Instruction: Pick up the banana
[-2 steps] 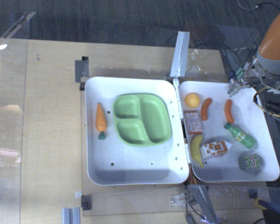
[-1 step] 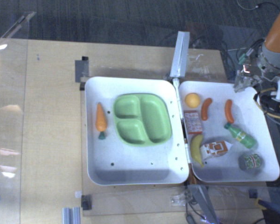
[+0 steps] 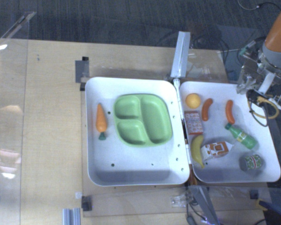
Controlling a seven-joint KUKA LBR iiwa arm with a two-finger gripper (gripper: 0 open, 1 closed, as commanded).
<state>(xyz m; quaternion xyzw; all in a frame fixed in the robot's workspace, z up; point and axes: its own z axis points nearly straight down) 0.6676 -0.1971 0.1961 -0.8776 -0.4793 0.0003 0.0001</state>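
On the surface point(image 3: 47, 125), from the left, I log: left bin point(image 3: 131, 172), holding a carrot point(image 3: 101, 120) near its left wall and a green divided plate point(image 3: 144, 118) at centre. Right bin point(image 3: 267, 172), holding the banana point(image 3: 197, 149) against its left wall toward the front, touching a small carton point(image 3: 217, 149); behind it a red packet point(image 3: 193, 122), an orange point(image 3: 193, 101), two sausages point(image 3: 206, 109), a green bottle point(image 3: 240, 136), a round can point(image 3: 251, 162). Arm point(image 3: 277, 39) entering at upper right, wrist angled down, hand point(image 3: 253, 83) above the right bin's far right corner, well apart from the banana. Whether the hand is released or clenched I cannot tell.
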